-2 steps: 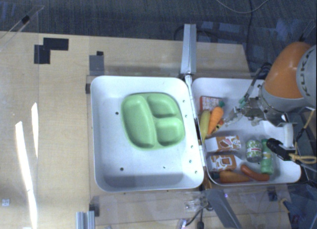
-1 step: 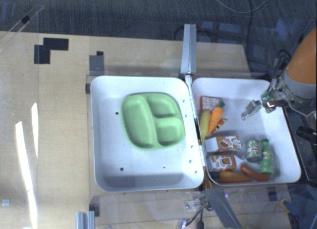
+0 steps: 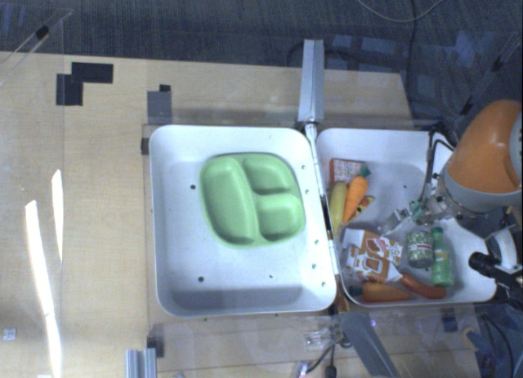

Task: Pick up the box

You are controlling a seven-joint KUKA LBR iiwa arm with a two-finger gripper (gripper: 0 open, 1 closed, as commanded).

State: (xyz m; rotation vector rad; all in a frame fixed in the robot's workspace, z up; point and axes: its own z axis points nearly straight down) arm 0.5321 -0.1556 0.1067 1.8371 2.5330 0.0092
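Landmark: the right bin (image 3: pixel 384 144), the white bin on the right side of the bench (image 3: pixel 82 205).
Nearest edge of right bin: an orange sausage-like piece (image 3: pixel 386 292) lies along the near wall, and a red one (image 3: pixel 425 287) sits just right of it, slanted.
Box: the box (image 3: pixel 373 259) lies flat in the right bin's near-left part, white and orange with printed panels, touching the orange piece at its near side; nothing grips it.
Green can: a green can (image 3: pixel 420 248) stands just right of the box, with a green bottle (image 3: pixel 441 259) beside it, towards the bin's right wall.
Gripper: the gripper (image 3: pixel 418 209) hangs over the middle of the right bin, just beyond the can and to the box's far right; its tips blur into clutter, so I cannot tell how wide they stand or whether they hold anything.
Arm: the grey arm with its orange band (image 3: pixel 486 156) comes over the right bin's right wall.
Carrot: a carrot (image 3: pixel 355 195) and a yellow piece (image 3: pixel 337 204) lie by the bin's left wall, beyond the box.
Far corner: a small red packet (image 3: pixel 345 170) lies beyond the carrot.
Left of right bin: the left bin (image 3: pixel 172 286) holds a green divided tray (image 3: pixel 252 197).
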